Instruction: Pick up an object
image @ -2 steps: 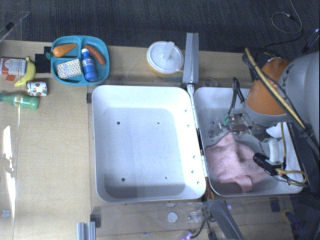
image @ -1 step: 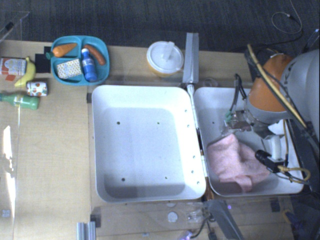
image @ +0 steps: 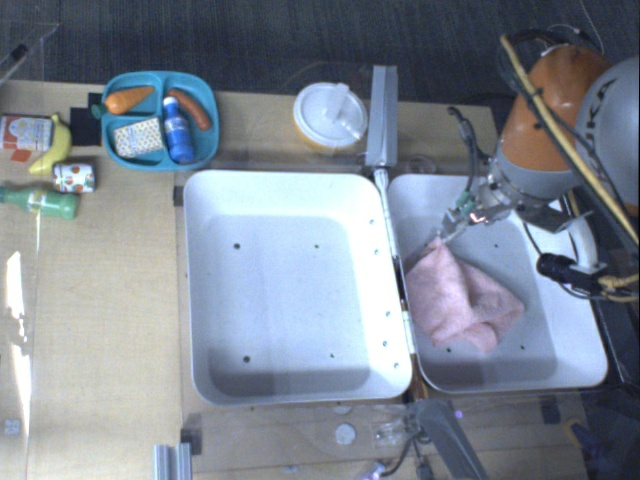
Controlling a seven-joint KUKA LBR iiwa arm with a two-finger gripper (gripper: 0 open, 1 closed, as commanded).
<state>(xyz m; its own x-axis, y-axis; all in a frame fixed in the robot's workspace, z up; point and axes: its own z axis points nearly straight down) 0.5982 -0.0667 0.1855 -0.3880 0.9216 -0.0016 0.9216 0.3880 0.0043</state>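
Observation:
A crumpled pink cloth (image: 458, 298) lies in the right bin (image: 560, 368), against its left wall. One corner of the cloth is drawn up into a point at the upper left. My gripper (image: 449, 230) sits at that point, shut on the cloth's corner. The grey arm with its orange band (image: 545, 108) reaches in from the upper right.
The left bin (image: 290, 288) stands beside the right one, with a metal divider (image: 381, 118) behind them. A white lidded cup (image: 330, 115) sits behind the bins. At the far left are a blue tray (image: 160, 118) of toy food, a banana and small cans. Black cables (image: 570, 268) hang at the right bin's edge.

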